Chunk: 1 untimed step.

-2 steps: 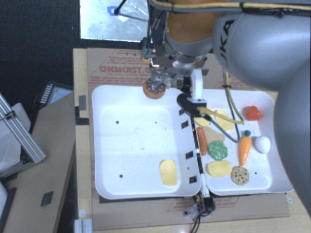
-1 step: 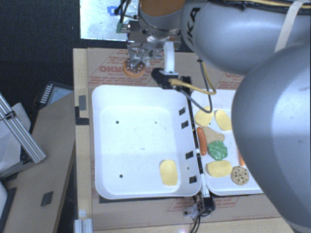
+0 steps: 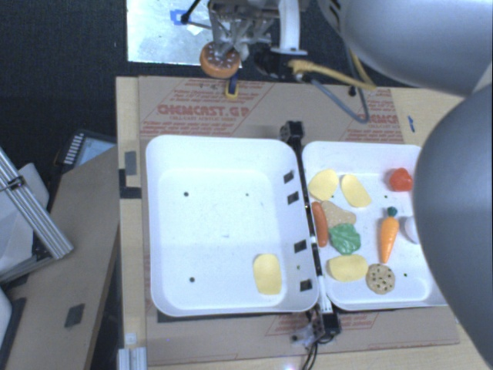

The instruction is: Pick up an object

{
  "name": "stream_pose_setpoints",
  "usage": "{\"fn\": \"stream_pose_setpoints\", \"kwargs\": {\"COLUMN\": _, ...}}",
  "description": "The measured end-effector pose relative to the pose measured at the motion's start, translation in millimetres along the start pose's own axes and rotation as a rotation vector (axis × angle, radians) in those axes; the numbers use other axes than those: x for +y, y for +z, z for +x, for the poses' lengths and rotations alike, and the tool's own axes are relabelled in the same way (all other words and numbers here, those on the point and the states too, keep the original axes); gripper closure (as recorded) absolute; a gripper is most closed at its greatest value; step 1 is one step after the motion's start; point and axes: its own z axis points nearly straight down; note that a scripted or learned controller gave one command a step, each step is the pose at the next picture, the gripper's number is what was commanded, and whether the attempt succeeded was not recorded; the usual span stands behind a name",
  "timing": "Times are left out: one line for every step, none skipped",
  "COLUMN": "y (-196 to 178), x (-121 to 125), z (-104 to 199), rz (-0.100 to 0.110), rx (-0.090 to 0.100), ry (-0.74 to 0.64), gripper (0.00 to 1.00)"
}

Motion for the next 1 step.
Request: {"fn": "stream_pose_setpoints", "kwargs": {"y": -32.8, "x": 0.0, "z": 3.3, "rz": 0.009, "rx": -0.003, "ry": 0.000, "gripper": 1.00}}
